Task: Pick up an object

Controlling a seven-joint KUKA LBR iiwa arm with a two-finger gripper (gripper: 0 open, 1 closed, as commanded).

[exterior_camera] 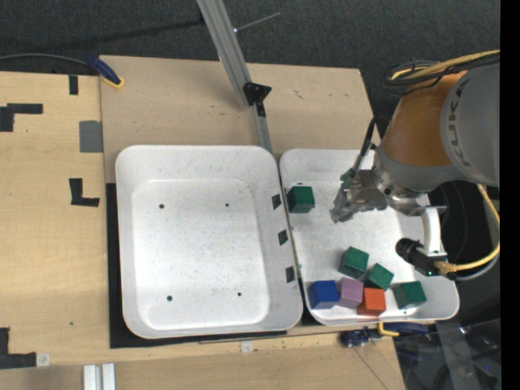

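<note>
Hanging above the right bin (pixel 325 169), gripper (pixel 345 208), grip state unclear, sits just right of green cube (pixel 301 197).

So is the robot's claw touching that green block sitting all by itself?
Apart. In the camera view, bare white bin floor shows between the gripper and the lone green block, which sits to its left.

A pale wooden bench (pixel 187 104) with black tape marks (pixel 24 114) stood on dark carpeted floor (pixel 97 10), a grey metal pole (pixel 227 43) slanting across its far edge.
</note>
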